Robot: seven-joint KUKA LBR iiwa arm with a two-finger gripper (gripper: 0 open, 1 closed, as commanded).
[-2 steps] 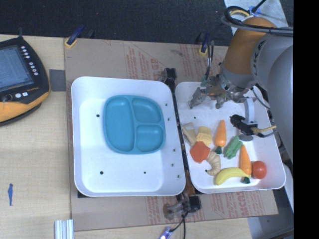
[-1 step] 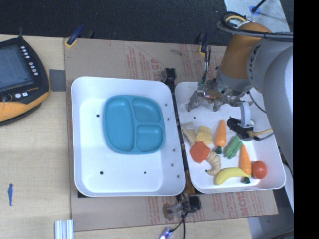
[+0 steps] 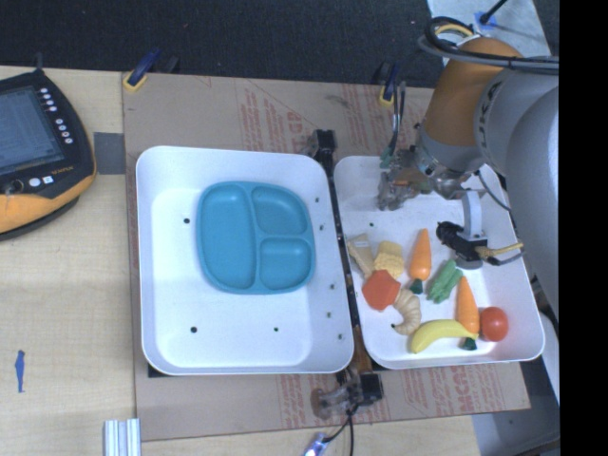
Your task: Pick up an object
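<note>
Two white bins on the bench, one blue divided plate in the left bin, two carrots, one banana, one tomato, right of the plate

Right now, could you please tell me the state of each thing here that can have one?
Gripper: low over the right bin's far left corner, holding nothing visible.
Blue tray: lying flat in the left bin, nothing in its compartments.
Banana: lying in the right bin.

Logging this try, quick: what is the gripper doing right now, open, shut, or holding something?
Gripper: cannot be told; it hangs over the far end of the right bin.
</note>
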